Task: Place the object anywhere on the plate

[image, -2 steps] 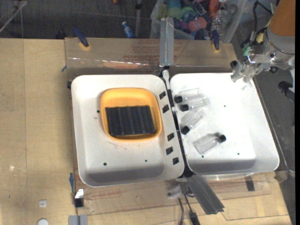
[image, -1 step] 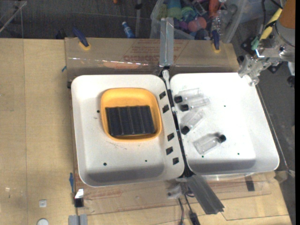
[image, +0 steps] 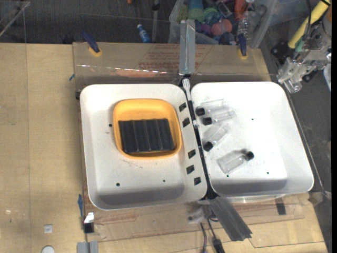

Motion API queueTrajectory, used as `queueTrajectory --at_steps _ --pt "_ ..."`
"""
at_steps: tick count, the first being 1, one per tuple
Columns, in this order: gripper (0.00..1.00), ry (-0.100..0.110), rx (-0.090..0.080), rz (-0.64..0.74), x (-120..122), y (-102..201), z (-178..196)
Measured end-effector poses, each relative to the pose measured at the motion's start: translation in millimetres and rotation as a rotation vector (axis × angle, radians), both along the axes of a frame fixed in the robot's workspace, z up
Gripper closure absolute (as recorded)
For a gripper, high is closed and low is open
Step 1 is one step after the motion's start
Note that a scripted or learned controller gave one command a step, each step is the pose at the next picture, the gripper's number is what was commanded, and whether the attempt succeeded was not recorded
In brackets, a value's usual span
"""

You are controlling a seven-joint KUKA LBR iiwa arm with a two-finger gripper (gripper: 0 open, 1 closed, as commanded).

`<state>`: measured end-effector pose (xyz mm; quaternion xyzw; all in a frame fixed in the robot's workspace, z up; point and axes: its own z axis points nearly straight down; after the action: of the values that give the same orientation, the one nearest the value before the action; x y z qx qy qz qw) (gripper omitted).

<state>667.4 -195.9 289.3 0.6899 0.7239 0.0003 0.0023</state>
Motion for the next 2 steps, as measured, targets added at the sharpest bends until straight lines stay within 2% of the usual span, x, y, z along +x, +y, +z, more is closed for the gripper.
queueTrajectory --at_steps 1,2 --pt "1.00 -0.001 -0.001 0.222 0 -27 31" --pt "1.00 -0.003 -0.003 0.448 1 -25 97"
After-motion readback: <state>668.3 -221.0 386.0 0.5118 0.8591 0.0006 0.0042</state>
